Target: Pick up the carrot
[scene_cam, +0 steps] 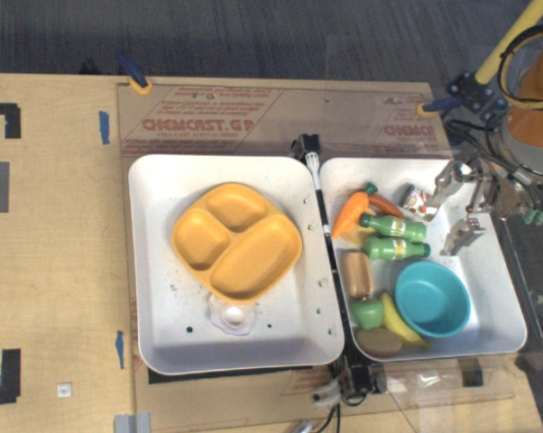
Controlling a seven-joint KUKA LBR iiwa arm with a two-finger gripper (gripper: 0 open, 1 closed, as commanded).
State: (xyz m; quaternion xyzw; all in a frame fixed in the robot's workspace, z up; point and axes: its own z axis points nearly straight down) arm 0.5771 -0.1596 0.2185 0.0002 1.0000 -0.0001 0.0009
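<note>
The tool point(461, 210) hangs wide open and holds nothing. The carrot point(351, 213) lies well off to its far side, past the green bottles point(393, 237), tilted, leafy end up by the bin point(510, 318) wall.

My arm reaches in from the right, orange band at the edge. My gripper point(462, 207) hangs tilted, its 2 fingers point(446, 180) spread apart with nothing between them.
</note>
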